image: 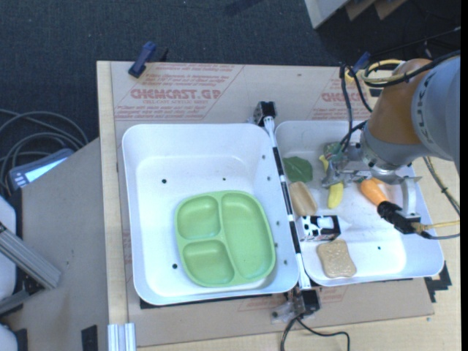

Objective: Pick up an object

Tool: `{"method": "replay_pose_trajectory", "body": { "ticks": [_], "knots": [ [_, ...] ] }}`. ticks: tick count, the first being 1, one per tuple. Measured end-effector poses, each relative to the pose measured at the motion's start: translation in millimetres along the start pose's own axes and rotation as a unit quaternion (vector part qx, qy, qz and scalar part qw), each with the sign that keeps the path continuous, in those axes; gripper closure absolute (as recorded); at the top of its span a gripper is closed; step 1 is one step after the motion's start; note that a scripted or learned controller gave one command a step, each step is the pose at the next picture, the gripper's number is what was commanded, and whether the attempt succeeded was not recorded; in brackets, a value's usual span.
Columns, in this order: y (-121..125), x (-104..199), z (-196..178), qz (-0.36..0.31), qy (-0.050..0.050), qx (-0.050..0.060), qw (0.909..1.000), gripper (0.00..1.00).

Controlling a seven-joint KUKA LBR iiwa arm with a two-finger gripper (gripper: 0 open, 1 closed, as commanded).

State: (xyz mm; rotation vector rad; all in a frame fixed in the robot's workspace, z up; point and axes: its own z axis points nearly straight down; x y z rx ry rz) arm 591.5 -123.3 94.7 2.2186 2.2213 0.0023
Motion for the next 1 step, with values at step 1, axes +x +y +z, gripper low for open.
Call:
{"method": "replay_pose_trajectory", "body": {
  "ticks": [1],
  "knots": [
    [-21.3,68.8,-90.6,0.000,0.001,0.000,1.0000,1.00]
  ]
}}
